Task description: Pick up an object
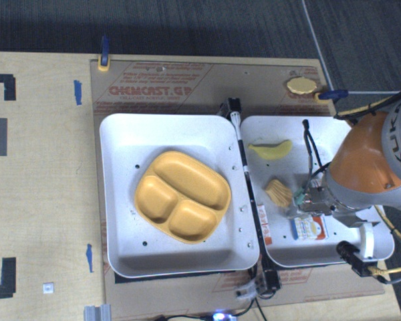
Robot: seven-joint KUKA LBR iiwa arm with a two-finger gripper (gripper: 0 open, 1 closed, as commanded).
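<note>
Gripper (302, 199) low beside tan block (278, 192), banana (271, 150) behind.

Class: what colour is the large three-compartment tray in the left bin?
Mustard yellow: the three-compartment plastic tray, best seen in the camera view.

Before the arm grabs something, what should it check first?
1. Something to pick in the right bin: ok, a banana, a tan corn-like piece and a flat card lie there.
2. Gripper over that bin: ok, it sits low beside the tan piece.
3. Gripper holding nothing already: cannot tell, its tip is too cluttered to read.
4. Tan piece apart from the banana: ok, white floor shows between them.
5. Left bin out of the way: ok, the yellow tray lies there, away from the arm.
</note>
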